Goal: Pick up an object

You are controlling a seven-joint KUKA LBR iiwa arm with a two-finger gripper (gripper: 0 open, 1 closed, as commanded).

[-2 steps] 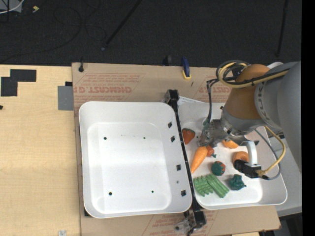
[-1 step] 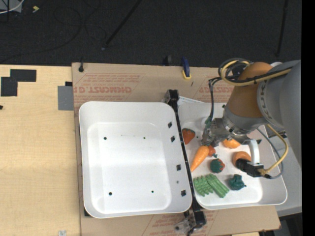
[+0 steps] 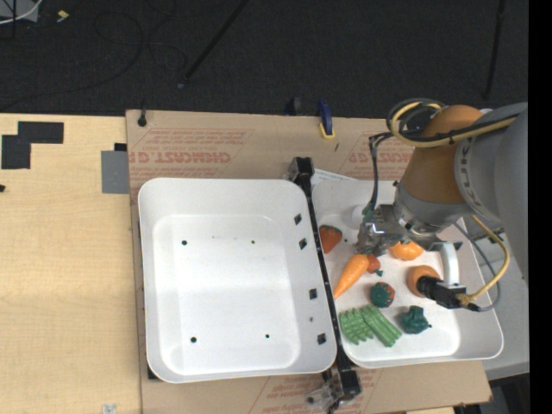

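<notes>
The carrot lies tilted in the right bin, its thick end near the bin's left wall and its narrow end pointing up toward the gripper. The gripper hangs just above that narrow end, close to touching it; its tip is small and dark against the clutter, so how it stands and whether it has hold of anything cannot be made out.

Up and left of the carrot, a red and orange piece sits against the bin's wall. Right of the carrot's tip, an orange piece is partly hidden under the arm's wrist. Below the carrot lie a ridged green item, a round green and red item and a dark green lump. An orange round item is partly covered by a black part of the arm. The bin's upper right corner is hidden by the arm. The left bin lies just beside, across the divider.
</notes>
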